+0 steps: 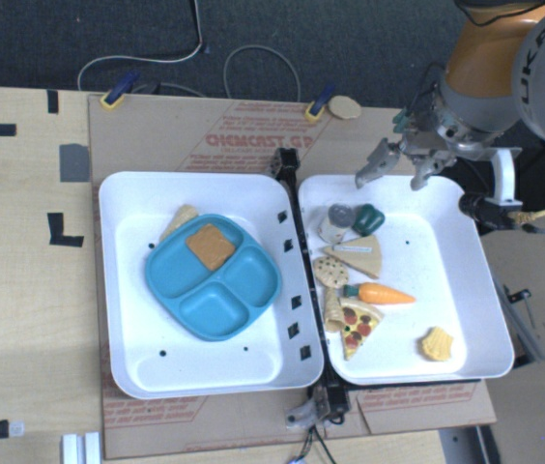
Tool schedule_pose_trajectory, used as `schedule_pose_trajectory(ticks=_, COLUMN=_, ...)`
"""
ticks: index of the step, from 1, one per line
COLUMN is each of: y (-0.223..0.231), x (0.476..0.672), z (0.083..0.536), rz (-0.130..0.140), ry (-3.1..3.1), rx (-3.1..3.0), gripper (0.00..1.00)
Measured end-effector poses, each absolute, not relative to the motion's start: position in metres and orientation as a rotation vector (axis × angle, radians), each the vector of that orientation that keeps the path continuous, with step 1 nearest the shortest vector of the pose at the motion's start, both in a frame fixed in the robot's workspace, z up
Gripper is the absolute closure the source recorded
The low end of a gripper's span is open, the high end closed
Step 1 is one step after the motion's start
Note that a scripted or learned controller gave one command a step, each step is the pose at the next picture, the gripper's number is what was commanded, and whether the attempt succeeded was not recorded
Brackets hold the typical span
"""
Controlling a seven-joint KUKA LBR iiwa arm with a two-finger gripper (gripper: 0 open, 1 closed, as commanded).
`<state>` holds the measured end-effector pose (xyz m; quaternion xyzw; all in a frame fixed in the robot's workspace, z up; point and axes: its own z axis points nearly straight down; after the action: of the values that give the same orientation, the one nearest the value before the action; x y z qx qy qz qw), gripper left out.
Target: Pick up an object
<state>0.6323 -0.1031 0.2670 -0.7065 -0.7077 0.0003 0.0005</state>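
Brown cardboard sheet [253, 143] printed with red lettering, too faint to read surely, lies over the pale wooden bench [21, 259] and bears two shallow white bins. From the camera view, the two-finger gripper [395, 169] hangs over the far rim of the right white bin [475, 288], its fingers spread apart with nothing between them. Just below it lie a grey disc [338, 216] and a dark green toy vegetable [368, 219]; farther below rest an orange toy carrot [385, 295], a toy pizza slice [358, 325] and a yellow lump [436, 344]. Well left of the gripper, the left white bin [128, 336] holds a blue compartment plate [214, 277] carrying a tan square toast [211, 246].
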Motion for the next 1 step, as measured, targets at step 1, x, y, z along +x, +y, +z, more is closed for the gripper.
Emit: schedule_pose_trajectory(ticks=1, y=-0.1178, x=0.6692, z=0.1258, rz=-0.014, ry=-2.234, rx=-2.222, gripper=0.0)
